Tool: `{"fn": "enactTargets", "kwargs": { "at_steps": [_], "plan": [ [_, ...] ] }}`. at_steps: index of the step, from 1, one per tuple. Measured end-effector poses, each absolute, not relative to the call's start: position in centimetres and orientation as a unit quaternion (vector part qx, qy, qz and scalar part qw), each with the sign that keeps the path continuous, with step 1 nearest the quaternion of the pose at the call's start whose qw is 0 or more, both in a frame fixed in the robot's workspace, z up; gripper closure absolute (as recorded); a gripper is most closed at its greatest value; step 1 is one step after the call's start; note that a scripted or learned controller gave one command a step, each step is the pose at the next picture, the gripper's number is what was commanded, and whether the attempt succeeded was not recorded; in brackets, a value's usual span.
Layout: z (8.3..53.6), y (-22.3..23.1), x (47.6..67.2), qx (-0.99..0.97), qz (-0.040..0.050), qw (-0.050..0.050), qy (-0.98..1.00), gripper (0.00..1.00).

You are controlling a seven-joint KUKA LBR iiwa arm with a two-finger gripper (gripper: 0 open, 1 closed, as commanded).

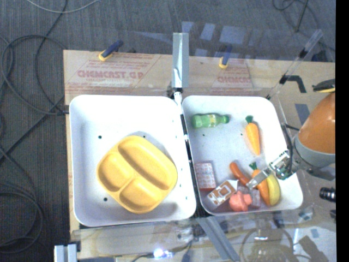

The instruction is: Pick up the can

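The can (205, 176) is small, with a red and white label. It lies against the left wall of the right bin (229, 103), in its near half. My gripper (265, 173) reaches in from the right, low over the near right corner of that bin, above a banana (273, 191) and a short carrot (240, 173). It is about a hand's width to the right of the can and apart from it. The orange band of the arm (323, 125) shows at the right edge.
The right bin also holds a green bottle (210, 120) at the back, a long carrot (253, 135), a brown and white carton (221, 192) and a pink toy (240, 201) near the front. A yellow divided plate (137, 173) lies in the left bin (87, 124).
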State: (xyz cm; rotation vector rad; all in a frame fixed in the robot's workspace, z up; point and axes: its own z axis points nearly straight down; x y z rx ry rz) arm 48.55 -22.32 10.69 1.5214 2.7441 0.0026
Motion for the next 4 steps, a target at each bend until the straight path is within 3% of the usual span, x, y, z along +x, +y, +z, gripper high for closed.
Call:
{"fn": "enactTargets", "kwargs": {
  "at_steps": [1, 2, 3, 4],
  "plan": [
    [10.7, -22.3, 48.6, 0.485, 0.0012, 0.002, 0.875, 0.00],
    [9.0, -22.2, 62.8, 0.451, 0.0018, 0.007, 0.892, 0.00],
    [9.1, -21.0, 55.6, 0.385, -0.0001, 0.008, 0.923, 0.00],
    [9.6, -22.3, 58.6, 0.333, -0.0007, 0.001, 0.943, 0.00]
  ]
}}
